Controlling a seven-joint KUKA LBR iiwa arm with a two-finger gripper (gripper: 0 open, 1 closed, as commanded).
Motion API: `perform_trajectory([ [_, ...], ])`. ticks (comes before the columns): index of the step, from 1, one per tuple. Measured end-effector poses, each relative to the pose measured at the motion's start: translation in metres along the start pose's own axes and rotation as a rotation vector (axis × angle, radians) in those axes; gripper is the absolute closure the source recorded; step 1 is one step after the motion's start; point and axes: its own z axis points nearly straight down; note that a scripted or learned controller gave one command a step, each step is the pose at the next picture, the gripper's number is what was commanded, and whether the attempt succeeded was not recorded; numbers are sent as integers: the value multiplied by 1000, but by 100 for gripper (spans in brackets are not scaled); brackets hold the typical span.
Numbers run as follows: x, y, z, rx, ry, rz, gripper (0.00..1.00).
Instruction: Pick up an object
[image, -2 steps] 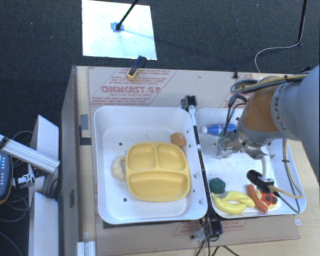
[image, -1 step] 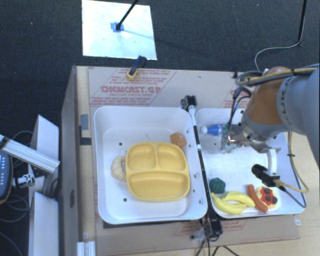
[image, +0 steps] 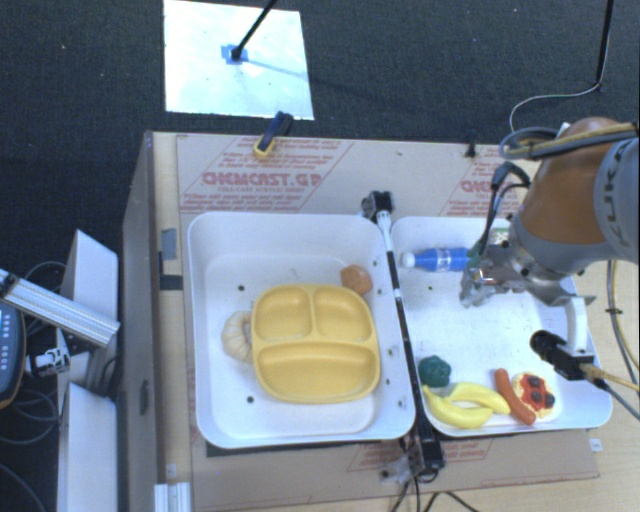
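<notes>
Bananas (image: 466, 407) lie at the near rim of the right bin (image: 600, 405), at about 6 o'clock in it, with a dark green piece (image: 435, 371) touching at their 10 o'clock and a sausage (image: 513, 396) and small pizza (image: 536, 392) just beside at 3 o'clock. A water bottle (image: 437, 260) rests at the bin's 11 o'clock. The gripper (image: 478, 288) hovers just at the bottle's 4 o'clock (I cannot tell its opening from this angle). Nothing appears lifted, so I judge the pick not yet made. A yellow tray (image: 315, 340) sits in the left bin (image: 215, 330).
</notes>
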Motion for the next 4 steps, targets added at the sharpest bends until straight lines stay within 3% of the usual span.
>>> perform_trajectory([
  [1, 73, 2, 6, 2, 2, -3, 100],
  [2, 152, -37, 6, 4, 2, -3, 100],
  [3, 244, -46, 103, 4, 6, -3, 100],
  [4, 184, -47, -23, 0, 1, 1, 100],
])
